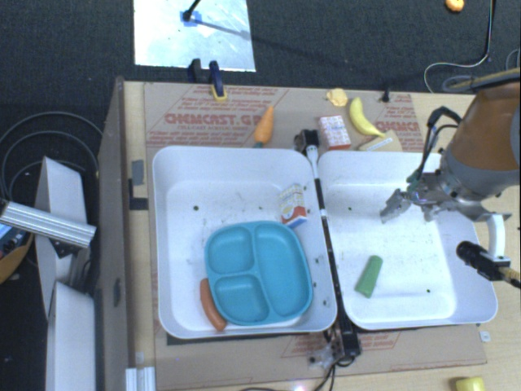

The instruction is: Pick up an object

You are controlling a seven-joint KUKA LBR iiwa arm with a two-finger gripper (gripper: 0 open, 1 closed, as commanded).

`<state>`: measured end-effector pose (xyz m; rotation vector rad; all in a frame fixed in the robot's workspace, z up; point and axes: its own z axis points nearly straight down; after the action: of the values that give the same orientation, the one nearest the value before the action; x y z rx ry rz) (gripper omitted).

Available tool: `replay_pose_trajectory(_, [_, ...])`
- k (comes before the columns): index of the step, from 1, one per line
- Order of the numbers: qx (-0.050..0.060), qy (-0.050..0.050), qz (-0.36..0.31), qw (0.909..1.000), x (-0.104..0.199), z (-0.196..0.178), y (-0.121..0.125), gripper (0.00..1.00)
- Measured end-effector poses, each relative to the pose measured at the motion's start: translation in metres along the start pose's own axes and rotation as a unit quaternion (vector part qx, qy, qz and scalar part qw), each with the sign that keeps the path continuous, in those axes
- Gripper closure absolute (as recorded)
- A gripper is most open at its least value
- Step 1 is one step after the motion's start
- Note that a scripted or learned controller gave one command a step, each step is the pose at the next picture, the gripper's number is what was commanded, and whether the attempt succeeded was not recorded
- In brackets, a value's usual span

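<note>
A green cylinder (369, 275) lies on the floor of the right bin (468, 308), toward its front left. My gripper (396, 205) hangs over the right bin's back half, up and to the right of the cylinder and well apart from it. I see nothing held in it. In the left bin (175, 218) a blue divided plate (258, 272) lies flat. An orange sausage-shaped piece (212, 304) sits at the plate's front left edge. A small white carton (293, 204) with red and blue print stands just behind the plate.
Behind the bins, on the cardboard, lie a carrot (264, 125), a small pink-and-white box (334, 132), a banana (361, 117) and a yellow scrap (337, 97). A black divider (321, 218) runs between the bins. A black part of the arm (480, 259) overhangs the right bin's right edge.
</note>
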<state>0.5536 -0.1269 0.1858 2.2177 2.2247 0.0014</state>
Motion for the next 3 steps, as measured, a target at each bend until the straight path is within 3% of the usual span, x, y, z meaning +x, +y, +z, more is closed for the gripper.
replay_pose_trajectory(1, [0.003,0.001,-0.002,1.0,0.044,0.063,-0.039,0.0])
replay_pose_trajectory(2, [0.001,0.0,0.001,1.0,0.04,0.083,-0.068,0.0])
replay_pose_trajectory(3, [0.001,0.0,0.002,1.0,0.01,0.102,-0.067,0.0])
